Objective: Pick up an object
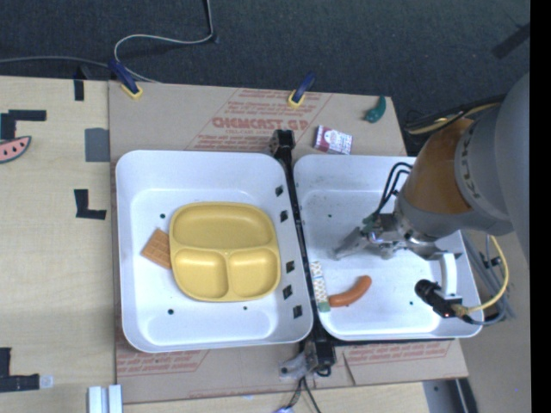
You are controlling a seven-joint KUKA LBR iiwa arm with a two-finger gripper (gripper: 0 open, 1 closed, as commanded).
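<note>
An orange sausage (349,292) lies on the floor of the right bin (344,188), near its front left corner. My gripper (343,249) reaches in from the right and points left over the middle of that bin. It sits just behind the sausage, apart from it, and I see nothing held in it. In the left bin (138,179) a yellow divided plate (225,251) lies flat, with a brown cracker (157,249) tucked partly under its left edge.
The grey arm with its orange band (439,179) covers the right side of the right bin. A black cable loops by the wrist (435,298). A small wrapped packet (331,139) and a teal piece (375,108) lie on the cardboard behind the bins.
</note>
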